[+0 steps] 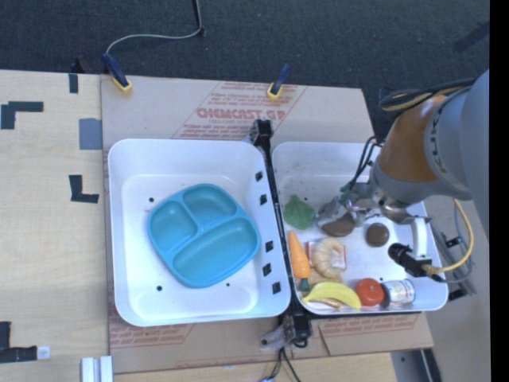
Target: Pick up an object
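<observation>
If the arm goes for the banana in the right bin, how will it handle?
The banana looks like smooth plastic toy food, so probably light, stiff, a bit slippery. Its curve may make it pivot when pinched. It lies against the bin's near wall, crowded by the tomato and croissant, so a push likely jams.

Two white bins: a left bin [127,213], well apart from the gripper [343,208], and a right bin [318,156], over which the gripper hangs. One blue divided plate [203,234], with three compartments, in the left bin. One green leafy piece [299,212], just beside the gripper on the side toward the plate. One dark brown oval piece [339,227], just below the gripper. One brown round piece [377,234], near it on the arm's side. One carrot [298,255], one pale pastry-like piece [328,256], one banana [334,294], one tomato [369,292] and one small can [399,292], all nearer the bin's front edge than the gripper. Two yellow-tipped clamps [116,73] [278,83] on the cardboard behind the bins.
</observation>
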`<act>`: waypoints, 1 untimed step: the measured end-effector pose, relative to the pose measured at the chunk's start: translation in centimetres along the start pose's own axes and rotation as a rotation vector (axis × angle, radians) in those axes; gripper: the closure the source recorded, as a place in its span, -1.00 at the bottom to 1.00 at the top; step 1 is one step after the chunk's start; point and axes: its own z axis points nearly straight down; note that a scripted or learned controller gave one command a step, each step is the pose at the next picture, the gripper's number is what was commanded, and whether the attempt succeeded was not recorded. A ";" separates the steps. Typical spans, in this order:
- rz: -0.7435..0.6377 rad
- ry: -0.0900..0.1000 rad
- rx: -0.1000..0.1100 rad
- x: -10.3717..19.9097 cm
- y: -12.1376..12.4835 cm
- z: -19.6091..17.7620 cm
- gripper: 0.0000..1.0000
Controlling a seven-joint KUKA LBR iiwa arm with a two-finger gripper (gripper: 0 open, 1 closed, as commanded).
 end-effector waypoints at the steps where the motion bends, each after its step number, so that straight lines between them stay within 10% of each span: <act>1: -0.002 0.004 0.006 7.0 0.0 -10.5 1.00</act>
